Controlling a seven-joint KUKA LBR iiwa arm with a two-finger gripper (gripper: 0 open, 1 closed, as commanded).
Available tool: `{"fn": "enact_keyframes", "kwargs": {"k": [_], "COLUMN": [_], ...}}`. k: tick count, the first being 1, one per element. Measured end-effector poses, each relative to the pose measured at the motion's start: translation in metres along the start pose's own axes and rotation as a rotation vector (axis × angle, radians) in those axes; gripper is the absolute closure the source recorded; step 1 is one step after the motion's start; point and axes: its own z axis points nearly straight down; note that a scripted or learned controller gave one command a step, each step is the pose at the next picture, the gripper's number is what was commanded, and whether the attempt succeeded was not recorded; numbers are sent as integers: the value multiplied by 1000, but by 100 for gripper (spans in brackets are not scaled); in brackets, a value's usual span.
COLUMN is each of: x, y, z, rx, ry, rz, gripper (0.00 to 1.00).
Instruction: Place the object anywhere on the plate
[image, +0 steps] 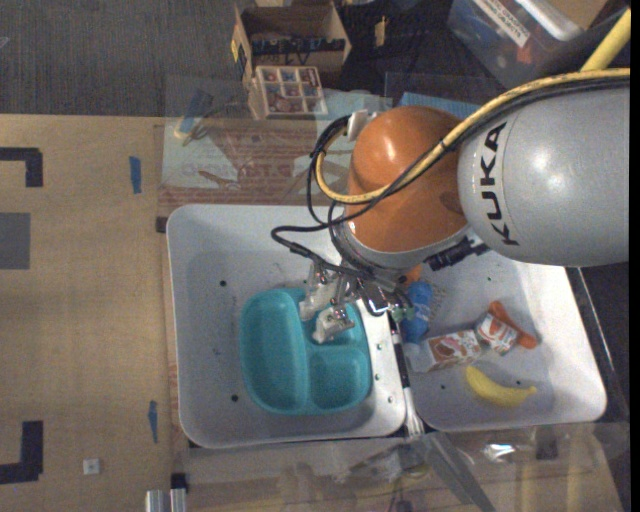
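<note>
The bench (80, 300) is pale wood with black corner marks and bits of blue tape. Beyond it sit a cardboard box (290, 40) and a small tray of compartments (290, 90). Two white bins lie side by side: the left bin (200, 260) holds the teal plate (300, 360), which has divided sections. My gripper (330, 310) hangs over the plate's upper right part; I cannot tell how it stands or whether it carries anything. In the right bin (585, 370) lie a banana (498, 388), a red-and-white packet (465, 345) and a blue item (418, 305), all to the right of my gripper. My arm reaches in from the right, orange band (400, 180) directly above the wrist.
</note>
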Motion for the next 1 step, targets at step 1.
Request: {"fn": "enact_keyframes", "kwargs": {"k": [1], "x": [0], "y": [0], "z": [-1], "rx": [0], "ry": [-1], "rz": [0], "gripper": [0]}}
